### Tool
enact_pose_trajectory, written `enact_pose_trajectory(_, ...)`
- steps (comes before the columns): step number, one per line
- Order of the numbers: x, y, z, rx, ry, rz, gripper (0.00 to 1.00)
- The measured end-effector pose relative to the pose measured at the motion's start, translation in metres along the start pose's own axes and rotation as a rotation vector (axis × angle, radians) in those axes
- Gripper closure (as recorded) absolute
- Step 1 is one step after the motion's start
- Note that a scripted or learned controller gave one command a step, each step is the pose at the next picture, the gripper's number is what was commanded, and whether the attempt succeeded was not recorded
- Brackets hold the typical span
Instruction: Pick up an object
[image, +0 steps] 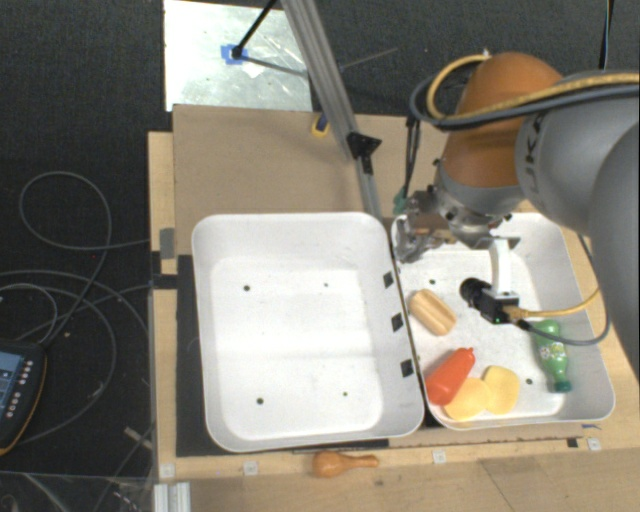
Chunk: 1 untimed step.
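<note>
Dark carpet surrounds a wooden bench with two white bins; the robot arm hangs over the right one, nothing picked up yet.

Seen from above: the left bin (300, 330) has a bare floor. The right bin (575, 270) holds the objects, clustered toward its 6 o'clock side: a tan bread roll (433, 312) near the dividing rim at 9 o'clock, a red piece (450, 372) and a yellow piece (492, 392) touching at 7 o'clock, a green bottle (552, 358) at 4 o'clock. The gripper (412, 238) sits at the bin's 11 o'clock corner, close to the rim, above the roll; whether it is spread or closed I cannot tell. I judge the pick not begun. Open floor lies mid-bin; the corner walls crowd the gripper. A small orange object (345, 462) lies on the bench below the bins.
</note>
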<state>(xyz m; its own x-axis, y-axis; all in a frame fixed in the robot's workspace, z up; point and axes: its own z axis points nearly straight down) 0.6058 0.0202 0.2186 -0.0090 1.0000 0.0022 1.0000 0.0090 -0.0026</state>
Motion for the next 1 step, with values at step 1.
enact_pose_trajectory(1,0.0508,-0.0364,-0.0057,0.000,0.000,-0.002,1.00)
